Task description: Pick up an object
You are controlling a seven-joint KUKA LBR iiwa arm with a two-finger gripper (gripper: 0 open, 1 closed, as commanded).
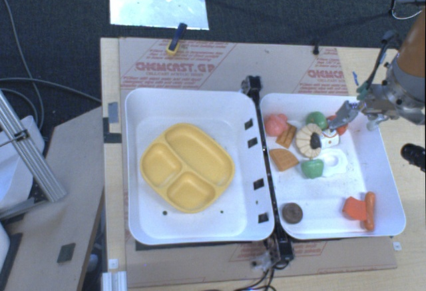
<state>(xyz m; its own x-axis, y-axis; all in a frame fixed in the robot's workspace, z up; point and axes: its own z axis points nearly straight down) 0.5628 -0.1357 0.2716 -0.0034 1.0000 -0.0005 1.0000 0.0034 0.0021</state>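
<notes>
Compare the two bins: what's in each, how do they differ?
The left bin holds one thing, a yellow three-compartment tray lying flat near its middle. The right bin holds many small toy foods scattered about: a pink piece, green pieces, a brown disc and an orange piece. The gripper hangs over the right bin, not the left. Both are shallow, white and about the same size.

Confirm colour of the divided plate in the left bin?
Pale yellow, three compartments. The divided plate shows clearly in the camera view, lying in the left bin.
</notes>
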